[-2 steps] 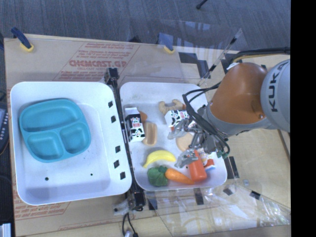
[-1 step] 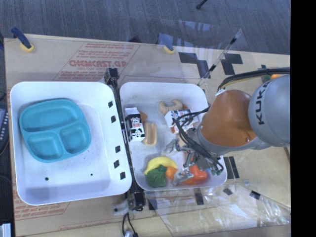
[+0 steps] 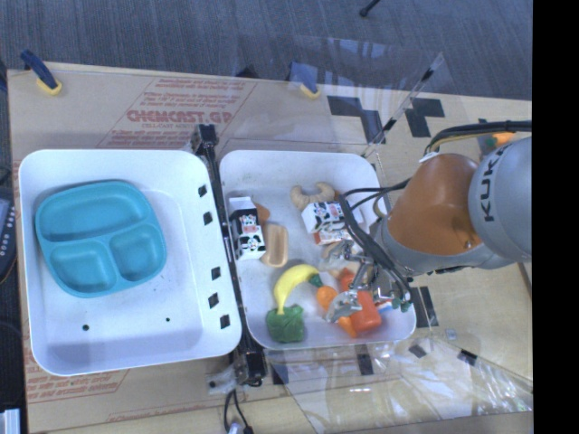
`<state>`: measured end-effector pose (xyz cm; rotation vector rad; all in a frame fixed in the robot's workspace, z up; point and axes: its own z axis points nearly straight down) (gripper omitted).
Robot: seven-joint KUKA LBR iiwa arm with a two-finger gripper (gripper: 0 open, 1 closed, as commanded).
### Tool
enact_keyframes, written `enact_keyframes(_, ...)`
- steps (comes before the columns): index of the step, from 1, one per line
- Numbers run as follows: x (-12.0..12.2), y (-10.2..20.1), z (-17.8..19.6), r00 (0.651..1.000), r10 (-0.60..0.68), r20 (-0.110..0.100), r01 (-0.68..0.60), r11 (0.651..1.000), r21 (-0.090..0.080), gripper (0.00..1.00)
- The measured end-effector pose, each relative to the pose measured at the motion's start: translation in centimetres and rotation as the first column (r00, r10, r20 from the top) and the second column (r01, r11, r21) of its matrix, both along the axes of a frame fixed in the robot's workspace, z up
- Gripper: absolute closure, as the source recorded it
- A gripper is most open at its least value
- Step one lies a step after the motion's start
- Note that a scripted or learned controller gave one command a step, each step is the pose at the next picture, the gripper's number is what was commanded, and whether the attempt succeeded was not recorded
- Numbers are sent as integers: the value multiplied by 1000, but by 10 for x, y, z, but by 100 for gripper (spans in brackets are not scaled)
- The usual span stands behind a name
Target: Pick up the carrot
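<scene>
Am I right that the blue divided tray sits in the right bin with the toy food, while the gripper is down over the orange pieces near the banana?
Not quite. The camera view shows the blue divided tray alone in the left bin, not the right bin that holds the toy food. The rest stands: the gripper is down over the orange pieces near the banana.

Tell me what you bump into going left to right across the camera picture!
Blue tray in the left bin → cow-print carton → hot dog bun → banana → gripper over the carrot → the arm's orange band.
</scene>
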<state>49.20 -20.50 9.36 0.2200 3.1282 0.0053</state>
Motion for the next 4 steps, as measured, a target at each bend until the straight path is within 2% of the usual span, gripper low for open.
enact_keyframes(1, -14, 55, -2, 953, -303, -9, 303, 953, -1, 0)
enact_keyframes(2, -13, 56, 8, 956, -295, -9, 295, 956, -1, 100)
enact_keyframes(3, -14, 50, 39, 871, -491, -4, 491, 871, -3, 100)
enact_keyframes(4, -5, 104, 98, 767, -641, -4, 641, 767, -1, 100)
